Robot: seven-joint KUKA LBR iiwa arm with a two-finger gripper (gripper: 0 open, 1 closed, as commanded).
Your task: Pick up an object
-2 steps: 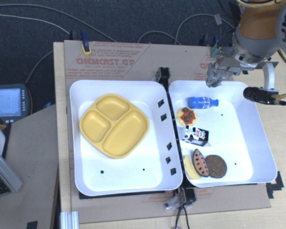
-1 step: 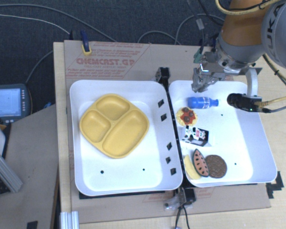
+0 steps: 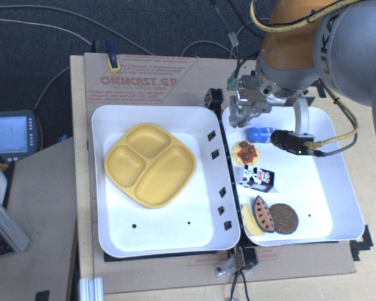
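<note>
Blue, a small cylinder (image 3: 258, 134) lay just below my fingers (image 3: 243, 115) in the right bin (image 3: 338, 187); whether they were spread or closed, I couldn't tell.

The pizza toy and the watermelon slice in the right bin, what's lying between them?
In the camera view, a black-and-white cow toy lies between the pizza toy and the watermelon slice.

A brown bench (image 3: 144, 74) bears two white bins, left (image 3: 106, 187) and right (image 3: 338, 193), side by side.
</note>
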